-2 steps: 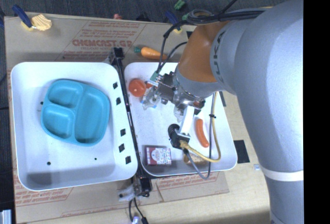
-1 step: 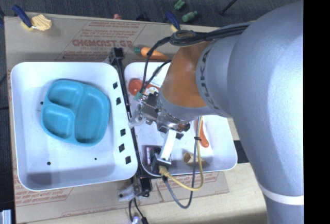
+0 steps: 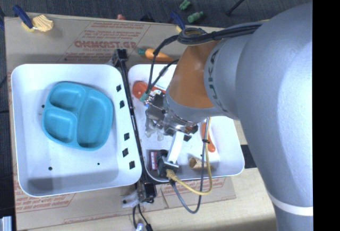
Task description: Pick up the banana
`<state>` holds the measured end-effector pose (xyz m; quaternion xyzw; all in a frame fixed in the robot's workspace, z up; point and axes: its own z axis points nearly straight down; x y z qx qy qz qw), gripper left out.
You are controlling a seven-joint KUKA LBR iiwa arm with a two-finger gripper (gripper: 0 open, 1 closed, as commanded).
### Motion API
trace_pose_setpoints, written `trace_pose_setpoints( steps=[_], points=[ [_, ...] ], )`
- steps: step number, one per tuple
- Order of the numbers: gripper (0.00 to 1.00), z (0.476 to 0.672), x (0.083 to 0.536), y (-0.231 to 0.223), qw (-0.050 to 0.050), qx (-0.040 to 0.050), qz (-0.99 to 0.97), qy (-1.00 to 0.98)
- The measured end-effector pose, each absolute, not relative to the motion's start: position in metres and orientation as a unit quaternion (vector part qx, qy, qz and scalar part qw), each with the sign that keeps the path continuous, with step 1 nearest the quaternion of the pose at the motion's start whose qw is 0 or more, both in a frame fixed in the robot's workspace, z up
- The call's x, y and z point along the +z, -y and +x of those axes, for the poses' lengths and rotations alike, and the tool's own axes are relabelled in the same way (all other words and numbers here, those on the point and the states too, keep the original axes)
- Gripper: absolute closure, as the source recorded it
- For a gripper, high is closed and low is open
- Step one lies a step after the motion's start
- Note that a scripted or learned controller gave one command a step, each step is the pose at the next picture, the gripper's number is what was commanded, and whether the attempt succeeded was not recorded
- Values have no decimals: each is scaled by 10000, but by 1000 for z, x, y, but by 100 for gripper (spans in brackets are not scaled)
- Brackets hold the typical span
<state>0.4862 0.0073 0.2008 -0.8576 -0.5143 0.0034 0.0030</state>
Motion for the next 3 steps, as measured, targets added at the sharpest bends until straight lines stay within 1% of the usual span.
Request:
trace_pose_setpoints(
  steps=[1,3],
  points=[
    [100,475,191,-88,22,30,-8313,5559],
    [100,476,211,-89,43,54,-8281,5605]
  ],
)
